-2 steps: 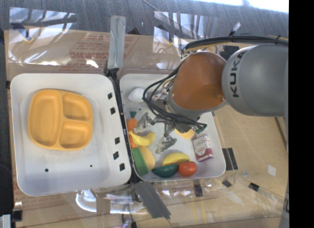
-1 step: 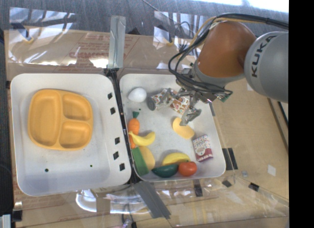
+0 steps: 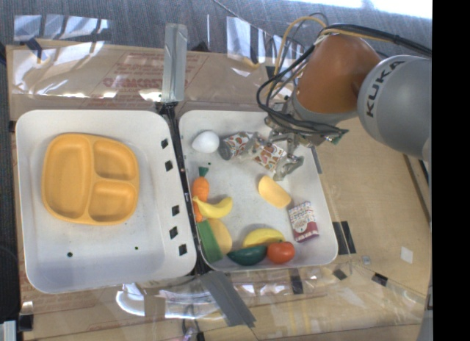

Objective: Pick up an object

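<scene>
- Gripper (image 3: pixel 288 157) hangs over the right bin's (image 3: pixel 328 222) far right; whether it grips anything, I cannot tell.
- Can (image 3: pixel 269 155) lies touching it, beside a cup (image 3: pixel 236 145).
- Yellow tray (image 3: pixel 89 178) sits in the left bin (image 3: pixel 29 207).

A yellow three-compartment tray (image 3: pixel 89 178) lies in the left white bin (image 3: pixel 44 259), which sits beside the right white bin (image 3: pixel 327 218) on a cardboard-covered surface (image 3: pixel 367 185) with clear plastic sheeting (image 3: pixel 88 75) behind both.
</scene>
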Tool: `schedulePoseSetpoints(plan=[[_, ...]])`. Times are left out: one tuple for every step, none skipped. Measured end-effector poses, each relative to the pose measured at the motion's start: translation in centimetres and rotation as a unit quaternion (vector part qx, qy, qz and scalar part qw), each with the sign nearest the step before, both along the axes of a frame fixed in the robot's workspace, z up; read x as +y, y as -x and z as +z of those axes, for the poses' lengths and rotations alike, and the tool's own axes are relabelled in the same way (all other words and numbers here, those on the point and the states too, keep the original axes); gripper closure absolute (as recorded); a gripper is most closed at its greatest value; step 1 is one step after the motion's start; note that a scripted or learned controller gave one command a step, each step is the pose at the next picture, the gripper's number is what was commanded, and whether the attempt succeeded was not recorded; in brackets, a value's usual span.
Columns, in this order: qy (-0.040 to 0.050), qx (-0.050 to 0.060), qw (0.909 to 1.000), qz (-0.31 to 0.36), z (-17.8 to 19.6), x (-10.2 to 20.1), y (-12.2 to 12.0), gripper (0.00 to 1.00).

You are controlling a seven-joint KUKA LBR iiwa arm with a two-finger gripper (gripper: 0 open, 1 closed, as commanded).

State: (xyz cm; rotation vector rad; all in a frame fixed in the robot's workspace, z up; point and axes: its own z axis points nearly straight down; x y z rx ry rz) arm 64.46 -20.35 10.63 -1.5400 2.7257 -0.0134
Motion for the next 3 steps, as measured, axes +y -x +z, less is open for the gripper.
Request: schedulePoseSetpoints(plan=[[-0.0015, 0.004, 0.9970, -0.077, -1.1, -0.5, 2.9, 0.00], [-0.0019, 0.005, 0.9963, -0.086, -1.3, -0.2, 5.6, 0.00], [-0.0024, 0.004, 0.9966, -0.082, -0.1, 0.1, 5.4, 1.00]])
